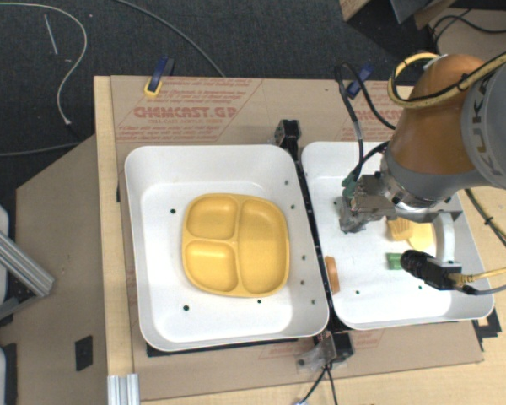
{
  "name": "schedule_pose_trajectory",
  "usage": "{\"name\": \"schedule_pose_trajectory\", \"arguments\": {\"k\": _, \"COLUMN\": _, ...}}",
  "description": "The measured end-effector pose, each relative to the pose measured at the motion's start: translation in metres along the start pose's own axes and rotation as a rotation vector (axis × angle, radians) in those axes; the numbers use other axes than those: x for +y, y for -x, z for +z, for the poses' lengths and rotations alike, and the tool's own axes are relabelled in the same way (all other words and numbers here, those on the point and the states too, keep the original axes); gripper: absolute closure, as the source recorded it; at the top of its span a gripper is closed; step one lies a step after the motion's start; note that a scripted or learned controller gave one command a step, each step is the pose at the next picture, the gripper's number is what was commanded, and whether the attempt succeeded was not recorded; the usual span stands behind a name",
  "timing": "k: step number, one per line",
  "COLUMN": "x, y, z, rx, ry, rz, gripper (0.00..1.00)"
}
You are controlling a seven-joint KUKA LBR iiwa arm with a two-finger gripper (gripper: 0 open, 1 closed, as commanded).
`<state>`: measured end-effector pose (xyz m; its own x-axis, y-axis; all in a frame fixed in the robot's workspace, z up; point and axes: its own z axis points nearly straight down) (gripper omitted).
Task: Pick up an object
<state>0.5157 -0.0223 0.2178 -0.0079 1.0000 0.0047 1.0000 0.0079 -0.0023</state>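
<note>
The desk (194, 108) carries two white bins; the yellow plate (235, 245) fills the left one, while the hand (354, 211) (open or closed, I cannot tell) hangs low in the right bin (379, 306), probably reaching for the small pieces there.

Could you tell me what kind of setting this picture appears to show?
Probably a robotics lab test bench: a grey arm with an orange band reaches over two shallow white bins on cardboard sheets, with loose cables on dark carpet.

Saw yellow three-compartment plate (236, 245) lying flat, centred in left bin; small orange piece (331, 274), green piece (393, 261) lay in right bin.
</note>
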Motion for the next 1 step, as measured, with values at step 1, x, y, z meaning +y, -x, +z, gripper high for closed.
{"name": "schedule_pose_trajectory", "arguments": {"k": 1, "x": -0.0038, "y": -0.0653, "z": -0.0014, "rx": -0.001, "ry": 0.001, "rz": 0.0, "gripper": 1.0}}
